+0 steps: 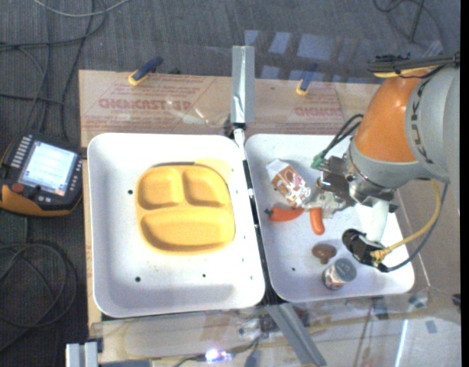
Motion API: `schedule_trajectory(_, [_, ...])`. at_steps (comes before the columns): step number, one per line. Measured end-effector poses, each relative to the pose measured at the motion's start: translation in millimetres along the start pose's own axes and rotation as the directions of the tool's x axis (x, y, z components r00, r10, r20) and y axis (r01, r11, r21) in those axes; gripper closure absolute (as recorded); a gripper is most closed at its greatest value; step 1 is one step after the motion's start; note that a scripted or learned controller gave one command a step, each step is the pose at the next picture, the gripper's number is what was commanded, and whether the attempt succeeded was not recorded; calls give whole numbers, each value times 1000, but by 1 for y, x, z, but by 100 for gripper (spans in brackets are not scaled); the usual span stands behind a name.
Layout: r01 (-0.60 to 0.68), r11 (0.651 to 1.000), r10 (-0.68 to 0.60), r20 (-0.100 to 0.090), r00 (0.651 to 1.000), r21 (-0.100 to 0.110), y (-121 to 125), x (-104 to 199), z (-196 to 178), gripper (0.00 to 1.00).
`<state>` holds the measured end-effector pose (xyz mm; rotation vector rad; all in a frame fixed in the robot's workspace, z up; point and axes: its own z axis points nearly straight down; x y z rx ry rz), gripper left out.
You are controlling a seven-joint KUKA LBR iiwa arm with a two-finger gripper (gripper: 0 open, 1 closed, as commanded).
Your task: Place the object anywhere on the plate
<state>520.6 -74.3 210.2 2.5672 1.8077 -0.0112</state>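
Observation:
A yellow plate [186, 206] with three compartments lies in the left bin [112, 274]. In the right bin [292, 277] lie a white packet with a red print [289, 183], an orange carrot-like piece [286, 215], a small orange-red sausage shape [317, 221], a brown lump [323, 251] and a small grey can [338, 274]. My gripper [326, 199] hangs low over the right bin, just right of the packet and directly above the sausage shape. Its fingertips are lost among the wrist parts.
A metal divider rail [243, 90] runs between the two bins at the back. A teach pendant [40, 176] sits on the floor left of the bench. Black and yellow cables [402, 243] trail from the wrist over the right bin's right side.

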Motion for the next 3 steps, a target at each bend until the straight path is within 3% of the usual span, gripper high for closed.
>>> schedule_trajectory(1, [123,992,-123,-4,992,2,6,76,28,100])
schedule_trajectory(2, [118,993,-118,-4,993,3,-13,146,28,100])
schedule_trajectory(3, [118,993,-118,-3,993,2,-12,146,27,0])
